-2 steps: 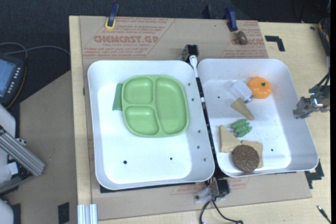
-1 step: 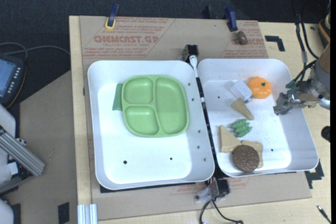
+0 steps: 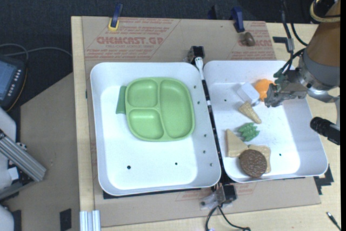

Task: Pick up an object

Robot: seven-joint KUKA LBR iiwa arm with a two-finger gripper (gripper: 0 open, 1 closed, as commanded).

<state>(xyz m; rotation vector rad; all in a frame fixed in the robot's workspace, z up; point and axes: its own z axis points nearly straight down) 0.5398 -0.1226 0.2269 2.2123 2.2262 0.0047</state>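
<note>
My gripper (image 3: 272,98) hangs low over the upper right part of the right bin (image 3: 303,140), right beside an orange round piece (image 3: 263,87). A white block (image 3: 247,92) lies left of the orange piece. Below them lie a tan wedge (image 3: 250,112), a green leafy piece (image 3: 248,131), a tan slice (image 3: 234,143) and a brown round patty (image 3: 253,163). From this angle I cannot make out how the gripper's tips stand or whether anything is between them.
The left bin (image 3: 108,132) holds a green divided plate (image 3: 160,108). A black clip (image 3: 197,54) sits at the top of the seam between the bins. Blue clamps (image 3: 237,19) and a yellow-tipped clamp (image 3: 114,20) stand on the bench's far edge.
</note>
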